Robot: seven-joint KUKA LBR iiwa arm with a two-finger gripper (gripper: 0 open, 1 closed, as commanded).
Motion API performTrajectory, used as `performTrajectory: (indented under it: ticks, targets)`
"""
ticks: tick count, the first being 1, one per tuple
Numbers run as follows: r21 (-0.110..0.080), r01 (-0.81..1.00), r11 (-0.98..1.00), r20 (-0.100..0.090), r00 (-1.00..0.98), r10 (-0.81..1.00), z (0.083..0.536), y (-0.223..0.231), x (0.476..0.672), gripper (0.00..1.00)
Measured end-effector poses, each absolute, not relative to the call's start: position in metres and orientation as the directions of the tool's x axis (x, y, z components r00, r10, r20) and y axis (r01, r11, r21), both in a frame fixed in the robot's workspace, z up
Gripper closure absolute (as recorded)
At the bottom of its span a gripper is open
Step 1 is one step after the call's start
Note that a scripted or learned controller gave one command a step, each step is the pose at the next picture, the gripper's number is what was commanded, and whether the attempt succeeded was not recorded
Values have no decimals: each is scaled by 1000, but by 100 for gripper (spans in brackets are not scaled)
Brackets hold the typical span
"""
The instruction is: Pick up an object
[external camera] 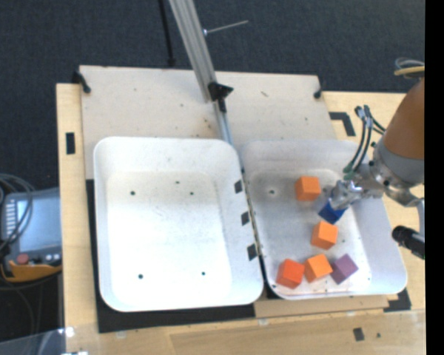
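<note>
My gripper hangs over the right bin, near its right middle, below the grey wrist and orange band. A small blue block sits directly under its tip, touching or nearly touching it; whether it is held cannot be made out. An orange cube lies just left of the gripper. Another orange cube lies just below the blue block. Along the bin's front edge sit a red-orange block, an orange cube and a purple block.
The left bin stands beside the right one, a narrow gap between them. A slanted metal pole rises from the bench behind the bins. A screen device with cables sits off the bench at left.
</note>
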State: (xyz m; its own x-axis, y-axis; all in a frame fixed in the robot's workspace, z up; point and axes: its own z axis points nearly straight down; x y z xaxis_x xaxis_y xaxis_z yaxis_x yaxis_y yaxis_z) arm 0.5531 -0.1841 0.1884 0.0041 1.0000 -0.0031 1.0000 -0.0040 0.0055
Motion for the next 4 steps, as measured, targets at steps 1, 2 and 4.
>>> performTrajectory:
  ticks: [1,2,4]
  targets:
    - [8,1000,4,-2,-4,1000,243,-176,550,100]
    - [8,1000,4,-2,-4,1000,297,-178,551,100]
    - [0,1000,7,1,-7,1000,279,-61,541,100]
